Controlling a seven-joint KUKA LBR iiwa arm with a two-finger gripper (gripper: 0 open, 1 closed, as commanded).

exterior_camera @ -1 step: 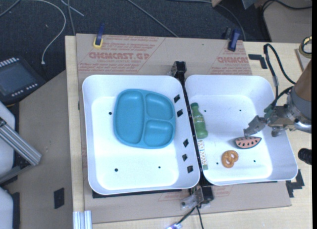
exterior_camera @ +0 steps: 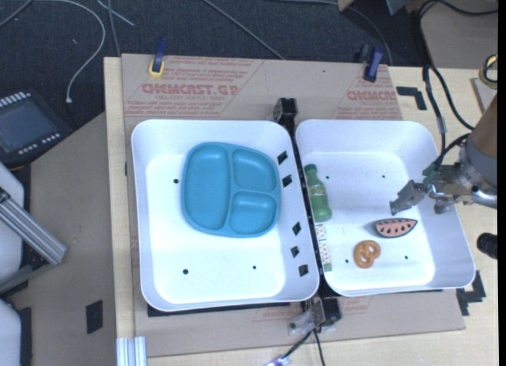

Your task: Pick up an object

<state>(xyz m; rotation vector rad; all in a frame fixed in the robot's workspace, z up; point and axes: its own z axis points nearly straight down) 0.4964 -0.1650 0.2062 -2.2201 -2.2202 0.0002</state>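
While the gripper hangs over the right bin with fingers spread and nothing between them, a watermelon slice lies just below it in camera view. Its long axis runs left to right, pretzel nearby

Plainly a robotics lab or test workshop. Makeshift counter topped with printed cardboard, pinned at 12 o'clock by a yellow clamp and a blue clamp. Two white bins bolted side by side at centre. Loose cables trailing over dark carpet toward 11 o'clock. Aluminium framing at 9 o'clock, a small electronic device beside it.
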